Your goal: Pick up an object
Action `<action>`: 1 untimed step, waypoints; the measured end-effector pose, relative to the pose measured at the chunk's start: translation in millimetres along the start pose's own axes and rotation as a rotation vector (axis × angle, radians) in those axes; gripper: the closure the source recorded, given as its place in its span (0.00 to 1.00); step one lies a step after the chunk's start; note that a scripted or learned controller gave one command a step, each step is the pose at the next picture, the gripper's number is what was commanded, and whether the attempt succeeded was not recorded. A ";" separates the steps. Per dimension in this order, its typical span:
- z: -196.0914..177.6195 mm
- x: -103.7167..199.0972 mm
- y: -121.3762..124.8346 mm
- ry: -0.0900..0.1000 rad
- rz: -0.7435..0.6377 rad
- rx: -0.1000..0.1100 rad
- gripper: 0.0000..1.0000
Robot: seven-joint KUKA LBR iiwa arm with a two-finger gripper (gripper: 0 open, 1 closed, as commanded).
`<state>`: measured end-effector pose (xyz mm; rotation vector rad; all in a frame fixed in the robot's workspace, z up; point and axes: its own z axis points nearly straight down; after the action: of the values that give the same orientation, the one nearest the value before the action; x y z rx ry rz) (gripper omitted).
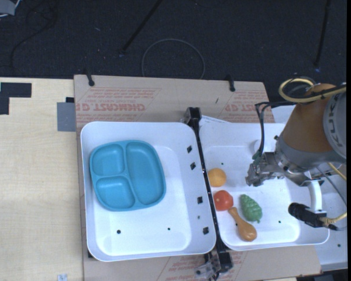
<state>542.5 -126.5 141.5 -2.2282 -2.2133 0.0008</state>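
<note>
Camera view: I see the gripper (258,174) low inside the right bin (281,236), right of the orange ball (216,177); whether its jaws are open I cannot tell. Below that ball lie a red tomato (223,199), green cluster (251,208) and tan gourd (243,225); the blue tray (127,174) sits far left of it.

I have two bins side by side on a sheet of cardboard (164,101) that covers the bench. The left bin (181,233) holds a divided tray (127,175), set toward its left half. In the right bin (234,139), four small things cluster near its left wall: a ball (217,177) farthest back, a tomato (223,200) just in front of it, a leafy piece (251,208) right of the tomato, and a spoon-like piece (242,225) nearest me, touching or almost touching the tomato. The gripper (257,174) hangs over the right bin, right of the ball, with the arm (307,130) reaching in from the right.
</note>
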 end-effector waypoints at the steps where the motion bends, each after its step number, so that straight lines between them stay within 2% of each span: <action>1: -59.5 -8.2 -3.6 -0.001 0.001 -0.003 1.00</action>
<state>538.8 -134.7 201.0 -2.2315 -2.2140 -0.0016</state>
